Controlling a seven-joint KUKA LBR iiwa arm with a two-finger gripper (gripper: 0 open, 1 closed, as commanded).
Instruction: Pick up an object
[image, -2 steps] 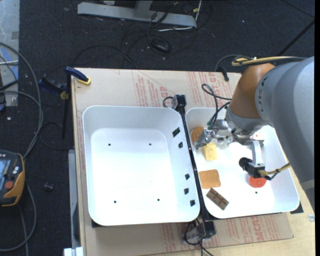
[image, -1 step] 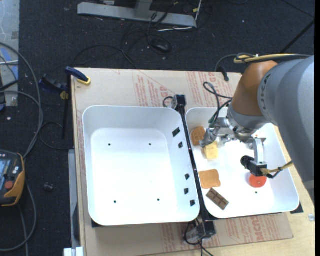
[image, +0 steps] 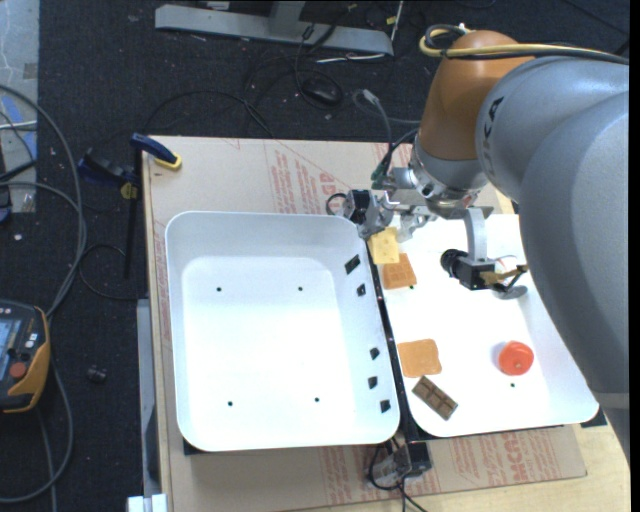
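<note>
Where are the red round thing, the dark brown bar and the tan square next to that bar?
red round thing (image: 515, 357): camera view, centre of its top.
dark brown bar (image: 435, 397): camera view, middle of its upper face.
tan square (image: 419, 355): camera view, middle of its flat face.

One fixed camera, high over the bench (image: 260, 170), angled down; left bin (image: 260, 340) and right bin (image: 470, 330) both framed, arm (image: 570, 140) at right.

Right bin (image: 556, 398) partly behind arm (image: 560, 130), gripper (image: 386, 220)
</note>
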